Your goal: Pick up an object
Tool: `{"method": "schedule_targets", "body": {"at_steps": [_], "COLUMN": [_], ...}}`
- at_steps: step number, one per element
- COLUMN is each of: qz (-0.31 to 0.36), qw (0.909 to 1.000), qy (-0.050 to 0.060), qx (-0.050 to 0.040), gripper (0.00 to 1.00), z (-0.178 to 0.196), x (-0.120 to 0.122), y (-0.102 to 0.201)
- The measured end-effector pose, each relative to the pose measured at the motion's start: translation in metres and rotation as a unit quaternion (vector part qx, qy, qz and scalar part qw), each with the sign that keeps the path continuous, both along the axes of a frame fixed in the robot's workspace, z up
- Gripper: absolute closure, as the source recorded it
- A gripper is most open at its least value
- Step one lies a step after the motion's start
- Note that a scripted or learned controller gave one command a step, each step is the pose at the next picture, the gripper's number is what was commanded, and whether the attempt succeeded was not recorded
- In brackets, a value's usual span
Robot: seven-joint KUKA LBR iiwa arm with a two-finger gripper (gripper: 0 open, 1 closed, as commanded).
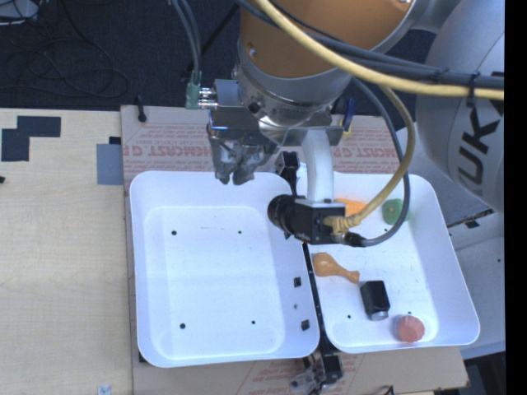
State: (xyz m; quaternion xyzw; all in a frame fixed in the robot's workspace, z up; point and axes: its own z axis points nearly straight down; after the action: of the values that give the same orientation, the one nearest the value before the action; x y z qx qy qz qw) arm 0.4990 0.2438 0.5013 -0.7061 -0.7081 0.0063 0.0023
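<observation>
Gripper (235,171) over left bin (156,245) far rim; fingers seemingly together, nothing held.

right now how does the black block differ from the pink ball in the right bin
The black block is dark and boxy with flat faces, while the pink ball is pale reddish and round. The block looks somewhat longer than the ball is wide. The block lies nearer the bin's middle; the ball sits closer to the near rim. Both rest loose on the floor of the right bin, close together, away from the arm.
</observation>
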Motion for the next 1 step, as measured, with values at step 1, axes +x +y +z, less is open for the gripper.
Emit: {"method": "schedule_targets", "body": {"at_steps": [1], "qz": [-0.002], "qw": [1.0], "qy": [-0.004], "qx": [0.001], "gripper": [1.0], "z": [0.0346], "x": [0.0512], "y": [-0.0002]}}
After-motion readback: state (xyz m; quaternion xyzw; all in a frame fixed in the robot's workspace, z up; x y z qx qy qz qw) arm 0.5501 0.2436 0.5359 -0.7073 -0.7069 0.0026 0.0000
